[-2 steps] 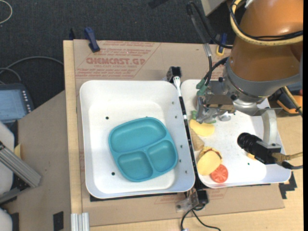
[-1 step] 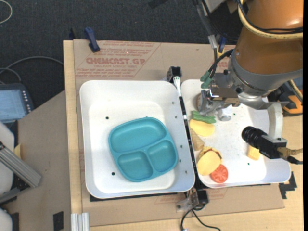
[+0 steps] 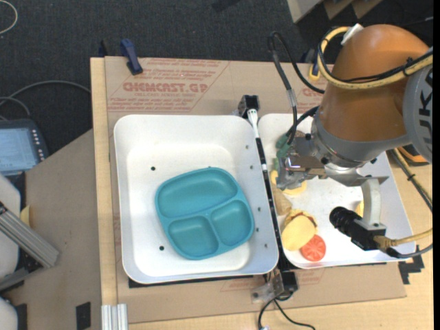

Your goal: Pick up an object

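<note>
My gripper (image 3: 290, 174) is low in the right bin (image 3: 385, 184), near its left wall, with the orange-banded arm above it hiding much of the bin. Just under the gripper a pale yellow piece (image 3: 295, 189) peeks out. A small green item (image 3: 282, 143) lies by the gripper's upper left side. Toward the bin's front left corner sit a yellow potato-like object (image 3: 296, 233) with a brown piece (image 3: 300, 218) at its top, and a red round slice (image 3: 313, 248). Whether the gripper has anything in it is hidden.
The left bin (image 3: 137, 184) holds a teal divided plate (image 3: 203, 212). A black-and-white divider bar (image 3: 258, 150) runs between the bins. Cables loop over the back of the right bin. A blue clamp (image 3: 130, 56) sits on the bench's far left corner.
</note>
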Available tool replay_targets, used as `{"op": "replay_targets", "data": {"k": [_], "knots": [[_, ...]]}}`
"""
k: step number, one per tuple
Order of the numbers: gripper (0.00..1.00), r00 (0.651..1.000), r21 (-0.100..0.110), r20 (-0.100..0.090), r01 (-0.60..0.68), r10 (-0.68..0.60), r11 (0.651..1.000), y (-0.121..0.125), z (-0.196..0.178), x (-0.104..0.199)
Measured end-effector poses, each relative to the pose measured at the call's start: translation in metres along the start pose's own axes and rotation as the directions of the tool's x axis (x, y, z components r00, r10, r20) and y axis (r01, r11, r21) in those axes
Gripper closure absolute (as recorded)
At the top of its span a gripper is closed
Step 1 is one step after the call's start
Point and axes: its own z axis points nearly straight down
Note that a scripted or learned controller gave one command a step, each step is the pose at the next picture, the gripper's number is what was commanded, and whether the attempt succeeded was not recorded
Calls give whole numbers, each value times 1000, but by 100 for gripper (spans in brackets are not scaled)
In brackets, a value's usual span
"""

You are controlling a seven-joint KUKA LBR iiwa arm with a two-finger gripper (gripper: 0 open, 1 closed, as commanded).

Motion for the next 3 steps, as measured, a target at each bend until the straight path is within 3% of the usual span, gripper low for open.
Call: {"op": "replay_targets", "data": {"k": [1,2,3], "knots": [[100,1000,4,2,-6,6,1000,-1,117,-68],[100,1000,-11,-4,13,-13,1000,2,112,34],[100,1000,-30,0,-3,3,1000,3,-45,-43]]}}
